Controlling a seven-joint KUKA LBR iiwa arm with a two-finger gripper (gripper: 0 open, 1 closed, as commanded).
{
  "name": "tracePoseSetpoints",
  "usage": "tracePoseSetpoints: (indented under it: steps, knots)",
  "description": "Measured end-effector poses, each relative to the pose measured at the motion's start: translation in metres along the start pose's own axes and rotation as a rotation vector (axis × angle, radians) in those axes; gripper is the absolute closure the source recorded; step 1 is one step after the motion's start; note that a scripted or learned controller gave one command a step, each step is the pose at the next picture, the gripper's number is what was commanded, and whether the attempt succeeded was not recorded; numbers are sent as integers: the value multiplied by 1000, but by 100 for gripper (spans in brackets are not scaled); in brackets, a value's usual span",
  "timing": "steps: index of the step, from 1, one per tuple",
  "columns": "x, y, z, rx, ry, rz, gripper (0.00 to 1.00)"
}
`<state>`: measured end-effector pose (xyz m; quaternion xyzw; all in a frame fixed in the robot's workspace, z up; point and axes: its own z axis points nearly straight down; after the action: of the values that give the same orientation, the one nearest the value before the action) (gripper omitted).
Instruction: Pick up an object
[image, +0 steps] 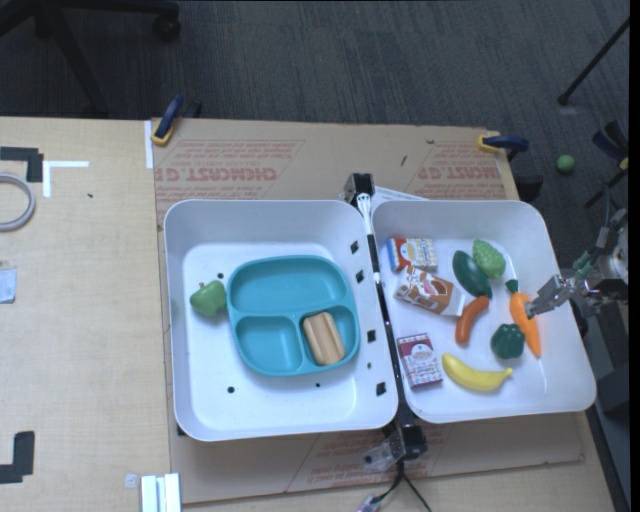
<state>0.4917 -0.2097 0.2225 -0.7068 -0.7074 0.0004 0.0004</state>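
Note:
My gripper (548, 297) reaches in over the right rim of the right bin (560, 395), just above and beside an orange carrot (528, 325). No object shows in its grasp. Close by lie a dark green broccoli (507, 342), a yellow banana (478, 374), an orange pepper (470, 318), a dark green vegetable (468, 272) and a light green one (490, 258). Small printed boxes (424, 290) and a red box (420, 360) lie on that bin's left side.
The left bin (190, 400) holds a teal divided plate (262, 290) with a hot dog bun (322, 337) in one compartment, and a green pepper (208, 298) beside the plate. Blue clamps (168, 120) pin the cardboard under the bins.

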Motion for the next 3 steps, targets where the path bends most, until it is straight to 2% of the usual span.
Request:
tracePoseSetpoints:
  steps: [1, 2, 3]
  knots:
    - [13, 37, 121, -1, -1, 2, 0]
    - [13, 38, 111, -2, -1, 4, 100]
    - [100, 25, 129, -5, 1, 0, 100]
